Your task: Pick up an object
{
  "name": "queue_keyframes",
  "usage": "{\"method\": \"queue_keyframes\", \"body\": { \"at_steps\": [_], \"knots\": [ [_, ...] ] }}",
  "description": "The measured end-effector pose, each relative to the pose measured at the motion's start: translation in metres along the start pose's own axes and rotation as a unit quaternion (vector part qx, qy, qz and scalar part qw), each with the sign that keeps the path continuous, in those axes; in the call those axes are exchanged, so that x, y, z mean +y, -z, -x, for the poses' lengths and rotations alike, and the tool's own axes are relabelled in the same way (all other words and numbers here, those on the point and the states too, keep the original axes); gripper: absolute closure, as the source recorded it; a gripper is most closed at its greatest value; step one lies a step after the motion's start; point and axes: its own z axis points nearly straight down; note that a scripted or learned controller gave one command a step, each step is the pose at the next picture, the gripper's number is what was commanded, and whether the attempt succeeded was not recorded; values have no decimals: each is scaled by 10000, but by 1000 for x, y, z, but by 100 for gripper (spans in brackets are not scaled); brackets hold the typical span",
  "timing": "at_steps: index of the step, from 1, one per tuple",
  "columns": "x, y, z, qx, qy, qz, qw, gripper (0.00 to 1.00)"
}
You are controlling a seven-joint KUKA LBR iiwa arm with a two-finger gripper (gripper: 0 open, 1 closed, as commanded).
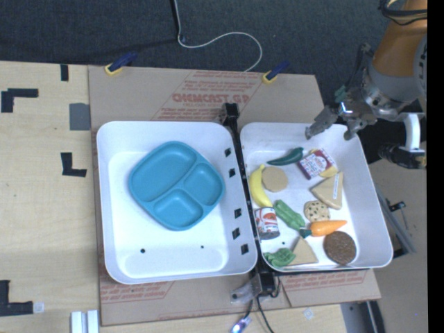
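Observation:
My gripper [336, 125] hangs above the far right corner of the right bin [368, 179], fingers spread apart with nothing between them. Below it in that bin lie several toy foods: a dark green chili [285, 157], a red packet [314, 164], a yellow banana [258, 186], a tan round cookie [275, 180], a cheese wedge [329, 190], a green pickle [289, 214], a chip cookie [316, 209], an orange carrot [326, 227], a small can [268, 223], a brown patty [340, 247] and a sandwich triangle [303, 252].
The left bin [114, 186] holds a blue divided plate [176, 184]. Both bins rest on a cardboard sheet [201, 92] clipped to the bench. A white cable [215, 40] loops across the dark area behind. The arm's orange-banded body [399, 47] stands at the right.

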Motion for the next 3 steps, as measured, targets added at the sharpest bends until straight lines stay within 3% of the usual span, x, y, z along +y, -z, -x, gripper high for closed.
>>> {"method": "queue_keyframes", "body": {
  "at_steps": [1,2,3],
  "knots": [
    [-74,-43,-64,26,13,-50,10000,0],
    [-136,-13,-102,16,13,-15,10000,0],
    [-158,-58,-182,17,33,-39,10000,0]
  ]
}}
